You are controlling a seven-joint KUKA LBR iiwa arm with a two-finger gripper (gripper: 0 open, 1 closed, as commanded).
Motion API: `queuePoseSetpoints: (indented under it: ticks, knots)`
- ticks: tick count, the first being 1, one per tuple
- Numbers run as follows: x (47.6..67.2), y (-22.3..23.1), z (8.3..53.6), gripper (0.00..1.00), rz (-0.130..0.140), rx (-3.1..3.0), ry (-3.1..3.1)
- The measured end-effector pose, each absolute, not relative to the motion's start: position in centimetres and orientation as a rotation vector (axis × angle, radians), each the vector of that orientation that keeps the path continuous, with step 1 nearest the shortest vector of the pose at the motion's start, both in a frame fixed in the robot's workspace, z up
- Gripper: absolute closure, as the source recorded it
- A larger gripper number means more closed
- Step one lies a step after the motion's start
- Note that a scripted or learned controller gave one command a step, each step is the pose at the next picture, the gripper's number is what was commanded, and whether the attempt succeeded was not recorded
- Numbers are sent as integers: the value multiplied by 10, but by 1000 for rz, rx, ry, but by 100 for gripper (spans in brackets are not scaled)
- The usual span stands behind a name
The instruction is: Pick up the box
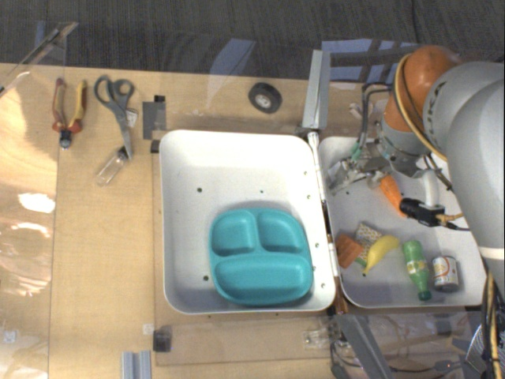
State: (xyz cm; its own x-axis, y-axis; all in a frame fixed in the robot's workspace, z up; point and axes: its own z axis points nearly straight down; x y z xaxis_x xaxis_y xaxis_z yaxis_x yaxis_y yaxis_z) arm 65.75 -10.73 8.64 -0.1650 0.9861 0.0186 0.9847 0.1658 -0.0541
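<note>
- Nearest us, in the right bin point(394, 294): a small can point(445, 273) and a green bottle point(416, 269) side by side, their labels too small to read.
- The left bin point(237, 172) carries a teal divided plate point(260, 257) with three compartments.
- A step back, there's the box point(368, 233): small and speckled, in the right bin's left half. A banana point(382, 251) overlaps its near edge, and an orange lump point(349, 250) sits just beside it.
- Further back lies an orange carrot-shaped piece point(390, 195).
- The gripper point(342, 175) hangs over the right bin's far left corner, apart from the box. Whether it is open or closed, I cannot tell.
- On the far bench: scissors point(118, 110), pliers point(68, 109) and a black tape roll point(265, 97).
</note>
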Motion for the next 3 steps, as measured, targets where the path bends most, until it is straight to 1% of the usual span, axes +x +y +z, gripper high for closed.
queuePoseSetpoints:
  ticks: [1, 2, 3]
  knots:
    - [658, -116, 98, 100, 61, -2009, -2377]
    - [665, -29, 237, 100, -7, -2330, -2115]
    - [665, -29, 237, 0, -6, -2330, -2115]
